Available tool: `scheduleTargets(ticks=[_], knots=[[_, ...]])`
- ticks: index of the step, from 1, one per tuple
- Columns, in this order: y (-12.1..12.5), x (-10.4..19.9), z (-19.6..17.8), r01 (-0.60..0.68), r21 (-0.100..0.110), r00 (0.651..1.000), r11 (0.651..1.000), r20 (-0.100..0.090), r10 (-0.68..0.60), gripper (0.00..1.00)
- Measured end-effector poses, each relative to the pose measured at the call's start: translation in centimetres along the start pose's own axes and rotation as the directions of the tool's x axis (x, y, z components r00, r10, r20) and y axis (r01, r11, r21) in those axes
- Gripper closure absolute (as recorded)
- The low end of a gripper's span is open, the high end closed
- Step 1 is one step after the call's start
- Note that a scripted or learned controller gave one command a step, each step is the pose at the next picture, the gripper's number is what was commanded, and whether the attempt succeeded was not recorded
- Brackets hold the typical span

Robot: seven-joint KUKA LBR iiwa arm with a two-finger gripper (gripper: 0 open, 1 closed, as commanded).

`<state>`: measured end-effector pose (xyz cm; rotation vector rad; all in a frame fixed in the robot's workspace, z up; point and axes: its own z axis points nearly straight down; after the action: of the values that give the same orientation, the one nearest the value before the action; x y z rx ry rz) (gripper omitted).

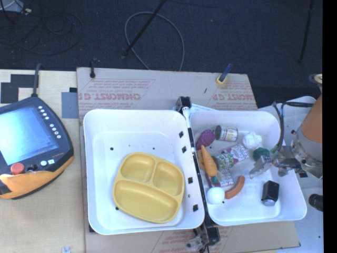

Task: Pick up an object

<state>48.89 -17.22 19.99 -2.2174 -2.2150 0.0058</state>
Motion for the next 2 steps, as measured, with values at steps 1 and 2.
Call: scheduleTargets(ticks=[1,2], knots=[[-0.2,4.2,10.9,0.003,0.009,1.0,1.0,-0.005,-0.003,0.0],[0.0,3.7,9.7,-0.006,0.006,1.0,1.0,-0.003,0.006,1.0]])
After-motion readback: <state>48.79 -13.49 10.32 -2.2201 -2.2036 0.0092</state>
